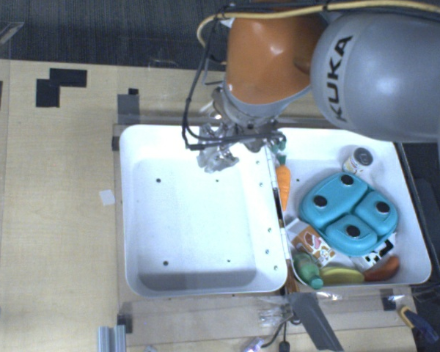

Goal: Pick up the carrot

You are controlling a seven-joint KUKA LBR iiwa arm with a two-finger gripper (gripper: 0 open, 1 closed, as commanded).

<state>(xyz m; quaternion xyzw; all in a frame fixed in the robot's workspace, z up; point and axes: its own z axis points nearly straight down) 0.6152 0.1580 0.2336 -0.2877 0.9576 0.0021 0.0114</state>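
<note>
Grey arm (381, 57) reads "KUKA" above the carrot (282, 178).

Carrot (282, 177) in right bin (411, 196) — against its left wall.

Setting: a robotics laboratory or test cell, not a home or shop.

Evidence noted:
- An industrial arm (381, 57), grey, lettered KUKA, with an orange band (268, 53) above the wrist, reached in over the work area; loose black and yellow cables (205, 72) ran along it.
- The tabletop (51, 218) was pale plywood, bare of domestic furnishing, with black block-shaped markers (59, 85) stuck to its surface.
- Two shallow white bins (194, 226) sat side by side, held by metal brackets (128, 108) at the corners.
- The right-hand bin held a jumble of toy food and plastic items (348, 211), the sort used as test objects.
- Dark carpet (95, 13) lay beyond the tabletop.
</note>
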